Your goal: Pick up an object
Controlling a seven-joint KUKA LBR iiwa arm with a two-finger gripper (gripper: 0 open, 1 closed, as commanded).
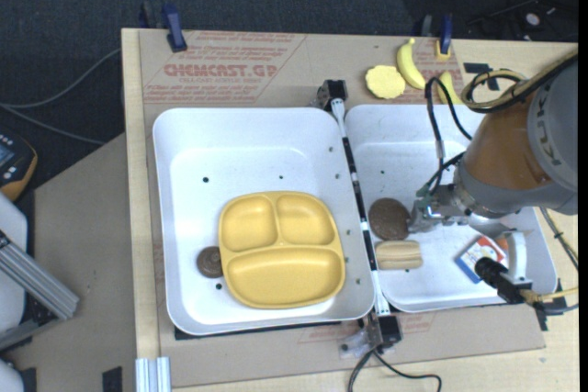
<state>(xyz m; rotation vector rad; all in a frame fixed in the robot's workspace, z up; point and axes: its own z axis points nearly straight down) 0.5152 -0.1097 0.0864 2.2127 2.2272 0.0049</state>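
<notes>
Since the brown round disc [388, 218] is sitting at the left edge of the right bin [395, 142], hard by the divider, the gripper [428, 212] is going to want a straight-down approach so the near finger isn't clipping the bin wall. The disc is lying just left of the gripper tip, close but not visibly between anything. Honestly can't tell how the gripper is set from this angle. A tan wooden block [399, 255] is resting right below the disc, and the yellow divided plate [279, 247] is sitting in the left bin [184, 151].
</notes>
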